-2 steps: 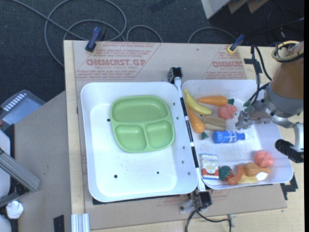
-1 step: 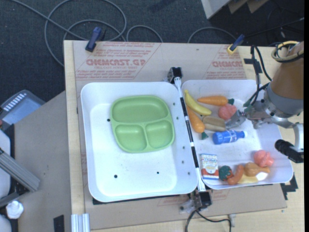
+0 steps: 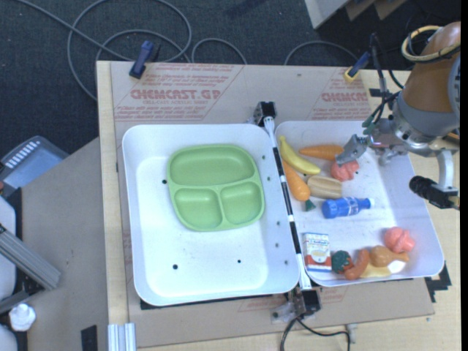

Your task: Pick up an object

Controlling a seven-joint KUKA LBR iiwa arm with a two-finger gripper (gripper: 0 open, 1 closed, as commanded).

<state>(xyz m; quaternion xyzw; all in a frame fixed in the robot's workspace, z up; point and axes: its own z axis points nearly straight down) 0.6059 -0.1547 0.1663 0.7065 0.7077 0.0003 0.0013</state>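
Camera view: gripper low in right bin, upper part, just above red fruit; whether it is released or clenched cannot be told. Beside the fruit: carrot, banana, orange piece, tan roll, blue bottle. Near front wall: carton, pink item, small food cluster. Left bin holds green tray.

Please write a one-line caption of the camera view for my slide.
KUKA arm's end effector above a pink toy in the right bin; green divided plate in the left bin.
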